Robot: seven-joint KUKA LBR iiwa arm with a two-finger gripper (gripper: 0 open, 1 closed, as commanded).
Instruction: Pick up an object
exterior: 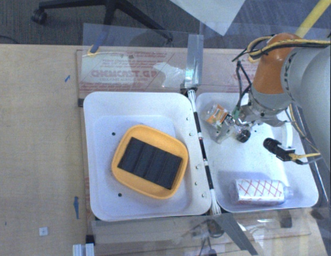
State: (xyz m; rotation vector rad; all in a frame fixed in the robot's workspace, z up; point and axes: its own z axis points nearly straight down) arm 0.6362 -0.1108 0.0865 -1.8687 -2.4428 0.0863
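Two white bins sit side by side on the desk (pixel 37 143). Reaching in from the right, the arm (pixel 293 73) bends down over the right bin (pixel 309 196) — its claw (pixel 229 122) low in the far left corner, beside a small orange-and-clear packet (pixel 215 114); whether it is open or closed I cannot tell. A red-crosshatched white packet (pixel 260 190) lies near the front wall. The left bin (pixel 99 116) holds a yellow tray (pixel 123 148) with a black insert (pixel 152 162).
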